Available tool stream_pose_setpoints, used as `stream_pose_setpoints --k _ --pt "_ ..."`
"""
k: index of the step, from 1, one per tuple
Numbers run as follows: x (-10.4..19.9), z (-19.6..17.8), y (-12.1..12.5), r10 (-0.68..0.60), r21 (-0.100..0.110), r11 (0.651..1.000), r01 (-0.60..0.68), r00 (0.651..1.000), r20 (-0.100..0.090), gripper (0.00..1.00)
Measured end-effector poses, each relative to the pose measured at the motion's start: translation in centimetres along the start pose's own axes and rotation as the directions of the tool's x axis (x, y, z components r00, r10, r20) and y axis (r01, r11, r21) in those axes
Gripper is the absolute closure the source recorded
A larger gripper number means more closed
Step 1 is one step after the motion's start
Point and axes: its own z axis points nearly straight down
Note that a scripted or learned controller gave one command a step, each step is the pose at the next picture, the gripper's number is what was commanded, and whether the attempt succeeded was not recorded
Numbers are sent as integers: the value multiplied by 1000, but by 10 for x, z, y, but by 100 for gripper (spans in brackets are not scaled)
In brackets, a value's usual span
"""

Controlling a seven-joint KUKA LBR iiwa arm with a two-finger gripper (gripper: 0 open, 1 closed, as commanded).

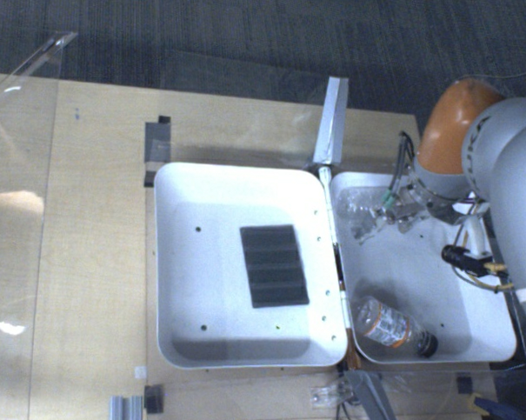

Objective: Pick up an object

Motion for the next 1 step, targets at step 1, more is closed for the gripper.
stream_pose_setpoints --k 1 --pt "-45 -63 -10 279 -44 959 -279 960 -15 0"
